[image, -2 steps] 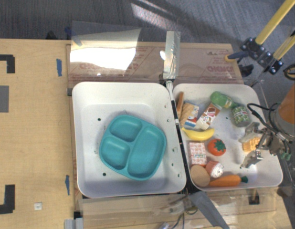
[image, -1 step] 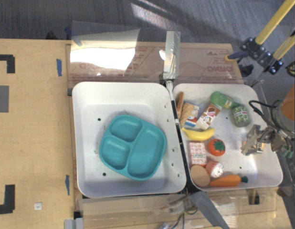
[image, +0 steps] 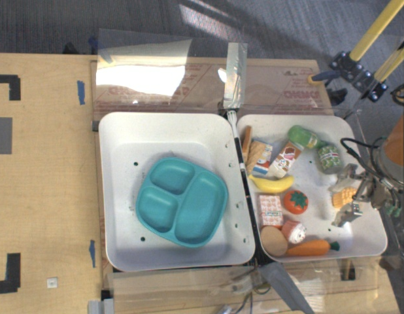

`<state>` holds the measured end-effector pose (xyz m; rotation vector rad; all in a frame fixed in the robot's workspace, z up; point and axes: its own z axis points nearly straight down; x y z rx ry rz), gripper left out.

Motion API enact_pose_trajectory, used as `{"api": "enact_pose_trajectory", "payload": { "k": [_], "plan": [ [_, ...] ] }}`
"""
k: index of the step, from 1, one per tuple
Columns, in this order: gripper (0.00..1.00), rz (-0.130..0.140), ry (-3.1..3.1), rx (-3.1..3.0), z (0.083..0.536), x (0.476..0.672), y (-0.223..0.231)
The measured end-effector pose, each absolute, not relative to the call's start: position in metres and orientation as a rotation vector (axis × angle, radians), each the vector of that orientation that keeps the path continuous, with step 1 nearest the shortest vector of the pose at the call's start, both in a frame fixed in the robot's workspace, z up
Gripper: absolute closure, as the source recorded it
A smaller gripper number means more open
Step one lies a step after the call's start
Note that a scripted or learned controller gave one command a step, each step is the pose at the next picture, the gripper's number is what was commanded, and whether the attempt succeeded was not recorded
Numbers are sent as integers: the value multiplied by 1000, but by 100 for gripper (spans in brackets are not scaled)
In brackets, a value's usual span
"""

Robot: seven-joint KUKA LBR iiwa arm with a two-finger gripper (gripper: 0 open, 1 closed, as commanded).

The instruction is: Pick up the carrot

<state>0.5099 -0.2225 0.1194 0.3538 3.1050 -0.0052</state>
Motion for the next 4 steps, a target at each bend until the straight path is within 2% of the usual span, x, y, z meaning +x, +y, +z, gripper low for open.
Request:
{"api": "enact_pose_trajectory", "payload": {
  "k": [1,2,3,4],
  "plan": [
    [0,-4,3104,398,89,483,-224],
    [100,-9,3093,393,102,487,-224],
    [100,-5,3130,36,203,483,-224],
    [100,-10,3102,-402,385,486,-224]
  ]
}}
